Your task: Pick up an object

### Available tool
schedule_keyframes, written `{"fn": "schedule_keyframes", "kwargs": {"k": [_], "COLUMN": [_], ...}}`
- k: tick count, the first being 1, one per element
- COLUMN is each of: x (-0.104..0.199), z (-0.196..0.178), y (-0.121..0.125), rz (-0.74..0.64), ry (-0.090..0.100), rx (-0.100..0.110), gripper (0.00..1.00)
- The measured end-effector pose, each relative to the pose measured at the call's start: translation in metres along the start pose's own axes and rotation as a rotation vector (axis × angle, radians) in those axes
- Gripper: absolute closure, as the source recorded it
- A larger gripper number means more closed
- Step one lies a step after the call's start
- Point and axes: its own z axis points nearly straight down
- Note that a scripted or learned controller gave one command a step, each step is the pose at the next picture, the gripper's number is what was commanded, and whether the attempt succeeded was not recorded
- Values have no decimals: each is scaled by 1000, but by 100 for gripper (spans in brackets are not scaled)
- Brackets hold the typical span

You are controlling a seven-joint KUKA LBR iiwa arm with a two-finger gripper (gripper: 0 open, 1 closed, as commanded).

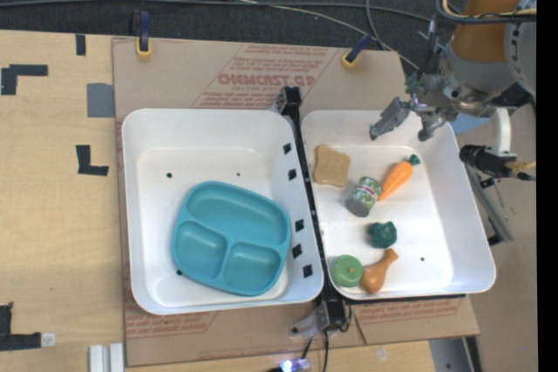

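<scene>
Camera view: nearest us, we are seeing a green cup [346,271] and tan drumstick [379,270] sitting in the right bin [453,187], then a teal lump [381,233], a can [364,195], a bread slice [331,165] and a carrot [398,179]. Our claw [404,125] is hovering spread and holding nothing, with the carrot lying at its six o'clock.

My bench [52,187], light wood. A cardboard sheet [253,74] lies on it, clamped at the far edge; two white bins, left [148,135] and right [462,222], rest on the sheet, touching.
</scene>
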Motion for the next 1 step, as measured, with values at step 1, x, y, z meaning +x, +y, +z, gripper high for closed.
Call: {"fn": "schedule_keyframes", "kwargs": {"k": [1], "x": [0], "z": [-9], "y": [3], "rz": [-3], "ry": [-2], "rx": [-14], "gripper": [0]}}
